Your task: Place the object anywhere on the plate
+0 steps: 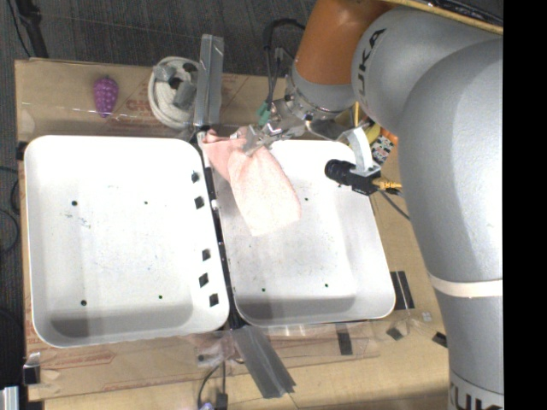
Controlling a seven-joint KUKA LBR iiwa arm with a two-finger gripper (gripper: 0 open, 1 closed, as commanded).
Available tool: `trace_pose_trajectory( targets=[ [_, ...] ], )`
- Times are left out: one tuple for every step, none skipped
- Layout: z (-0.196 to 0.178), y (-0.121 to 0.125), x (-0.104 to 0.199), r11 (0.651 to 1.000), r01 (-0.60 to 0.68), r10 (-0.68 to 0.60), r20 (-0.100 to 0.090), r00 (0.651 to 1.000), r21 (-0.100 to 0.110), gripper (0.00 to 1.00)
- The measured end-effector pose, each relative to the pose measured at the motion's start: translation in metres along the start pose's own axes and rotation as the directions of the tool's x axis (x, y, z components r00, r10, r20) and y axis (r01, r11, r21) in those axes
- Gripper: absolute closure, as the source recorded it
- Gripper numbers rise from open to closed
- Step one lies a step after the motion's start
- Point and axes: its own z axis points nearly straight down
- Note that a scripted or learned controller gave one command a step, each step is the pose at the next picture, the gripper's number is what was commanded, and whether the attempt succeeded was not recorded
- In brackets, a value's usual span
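Note:
A pale pink cloth (pixel 263 188) hangs over the far left part of the right bin (pixel 342 263). Its upper end is pinched between the fingers of my gripper (pixel 259 137), and the rest drapes down and toward the bin's middle. The gripper is near the far left corner of the right bin, close to the divider between the bins. The left bin (pixel 111 237) holds nothing that I can make out.
A small purple grape-like object (pixel 105 95) lies on the bench beyond the left bin. A white coiled thing (pixel 173 90) and a grey upright bar (pixel 208 75) stand at the back between the bins. The arm's big grey body fills the right side.

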Motion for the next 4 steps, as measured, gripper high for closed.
trace_pose_trajectory(
  targets=[
    [-0.003,0.001,0.001,1.0,0.005,-0.005,0.001,1.0,0.0,1.0],
    [-0.002,0.008,0.06,0.917,0.4,-0.4,-0.002,0.917,0.003,1.0],
    [0.006,0.02,0.105,0.685,0.729,-0.729,-0.002,0.685,0.002,1.0],
    [-0.007,0.033,0.153,0.345,0.939,-0.939,0.002,0.345,0.0,1.0]
  ],
)
